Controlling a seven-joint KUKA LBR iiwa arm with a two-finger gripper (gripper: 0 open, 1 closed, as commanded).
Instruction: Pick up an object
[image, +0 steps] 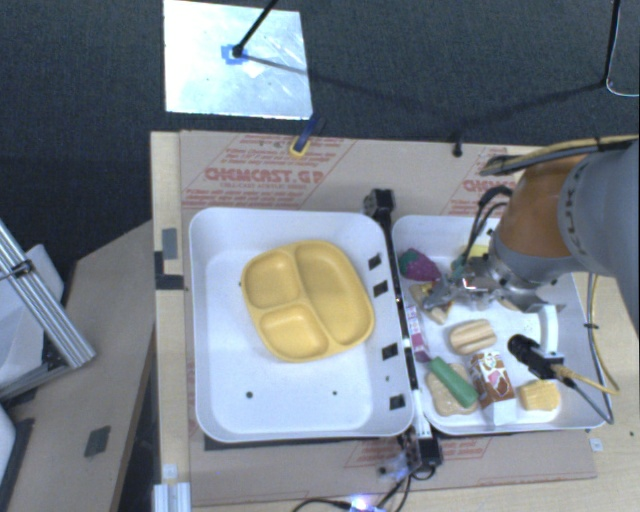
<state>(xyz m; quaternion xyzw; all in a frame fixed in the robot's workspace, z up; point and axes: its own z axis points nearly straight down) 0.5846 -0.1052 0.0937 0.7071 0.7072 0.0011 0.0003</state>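
Jaws: you can't tell their state. A purple toy sits just beyond, a bread roll just beside. Crowding means you risk nudging neighbours or closing on nothing.

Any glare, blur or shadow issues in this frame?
Camera view: strong glare on the shiny silver sheet on the dark floor; soft focus overall, so small items in the right white bin smear together; the metal claw looks blurred; the yellow three-compartment plastic tray is evenly lit.
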